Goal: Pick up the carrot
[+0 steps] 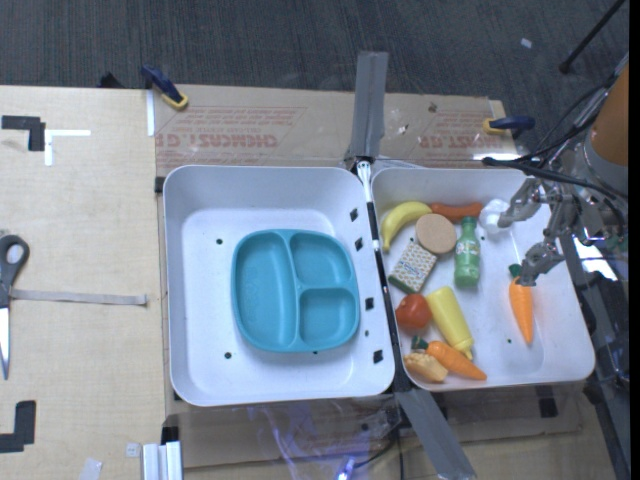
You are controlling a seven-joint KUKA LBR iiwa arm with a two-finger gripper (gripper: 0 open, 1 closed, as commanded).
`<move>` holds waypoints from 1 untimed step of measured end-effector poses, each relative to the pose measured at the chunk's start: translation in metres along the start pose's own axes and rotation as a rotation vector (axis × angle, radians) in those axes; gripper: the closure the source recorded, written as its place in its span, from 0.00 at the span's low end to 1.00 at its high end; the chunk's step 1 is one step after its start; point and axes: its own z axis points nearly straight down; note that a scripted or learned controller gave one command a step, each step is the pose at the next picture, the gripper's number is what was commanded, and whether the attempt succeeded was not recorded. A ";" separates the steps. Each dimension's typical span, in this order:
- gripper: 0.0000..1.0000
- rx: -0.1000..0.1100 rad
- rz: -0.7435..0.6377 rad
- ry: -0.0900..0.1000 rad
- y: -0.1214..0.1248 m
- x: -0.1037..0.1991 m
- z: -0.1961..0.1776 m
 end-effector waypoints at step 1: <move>0.00 0.001 0.180 -0.001 -0.059 0.005 0.040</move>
